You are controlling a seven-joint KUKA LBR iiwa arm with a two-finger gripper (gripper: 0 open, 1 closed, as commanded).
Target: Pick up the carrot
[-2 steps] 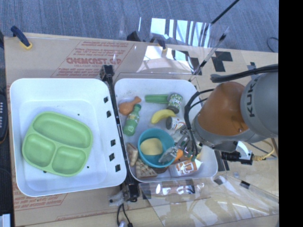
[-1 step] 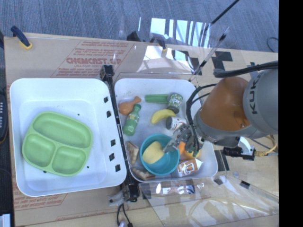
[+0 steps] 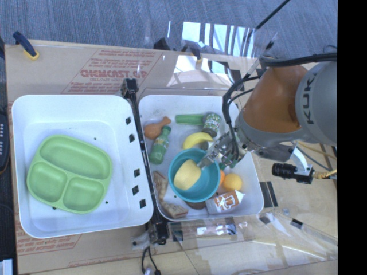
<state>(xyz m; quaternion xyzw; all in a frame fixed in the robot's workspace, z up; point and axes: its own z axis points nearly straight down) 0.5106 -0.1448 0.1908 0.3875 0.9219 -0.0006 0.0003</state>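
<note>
Task not done. My jaws hung low over the right shallow white bin (image 3: 252, 202), at the upper right rim of the round blue plastic bowl (image 3: 202, 192). Couldn't tell how far apart the jaws were, the metal was a blur there. Nothing seen held between them.

Carrot: best guess was the thin orange sliver (image 3: 222, 176) just beside my jaws on the near side, wedged between the bowl and a round orange fruit (image 3: 233, 182). It was mostly hidden, so I'm not sure. No lift yet. Left to do as I judged it: get down onto it, close, raise.

A pale yellow rounded lump (image 3: 186, 174) sat in the bowl, near my jaws. A yellow banana (image 3: 198, 138) lay close by on the far side. A small white and orange carton (image 3: 226, 200) lay past the fruit, its print too small to read.

Writing: "KUK" in dark letters on my grey arm link (image 3: 312, 105). Red "CHEMCAST" print on the brown paper sheet (image 3: 86, 67) on the tabletop, well away from my jaws, with smaller lines unreadable.
</note>
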